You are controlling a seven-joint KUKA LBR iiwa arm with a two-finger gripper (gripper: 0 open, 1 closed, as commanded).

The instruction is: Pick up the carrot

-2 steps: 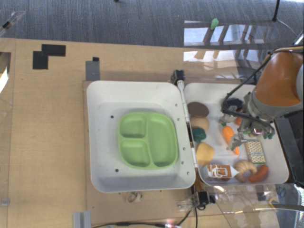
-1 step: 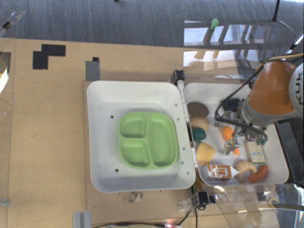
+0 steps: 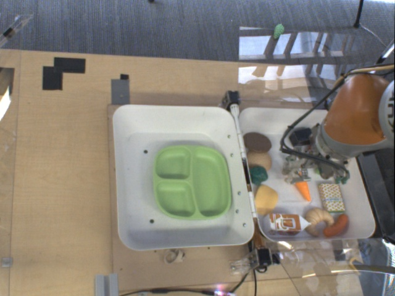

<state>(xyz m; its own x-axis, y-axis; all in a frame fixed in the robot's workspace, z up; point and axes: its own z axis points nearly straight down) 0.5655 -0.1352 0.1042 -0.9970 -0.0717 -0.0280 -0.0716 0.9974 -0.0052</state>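
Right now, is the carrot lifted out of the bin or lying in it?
Lying in it: the carrot rests on the right bin's floor, just below the gripper.

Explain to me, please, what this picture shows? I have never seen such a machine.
One camera looks down at a slant on a wooden bench with two white bins. The grey and orange shape at the right is a robot arm; its pincer hangs low over the right bin. An orange carrot, which the robot should pick up, lies just under the pincer. I cannot tell whether it is gripped. Around it lie toy foods: a croissant, a sausage, small boxes. The left bin holds a green divided plate.
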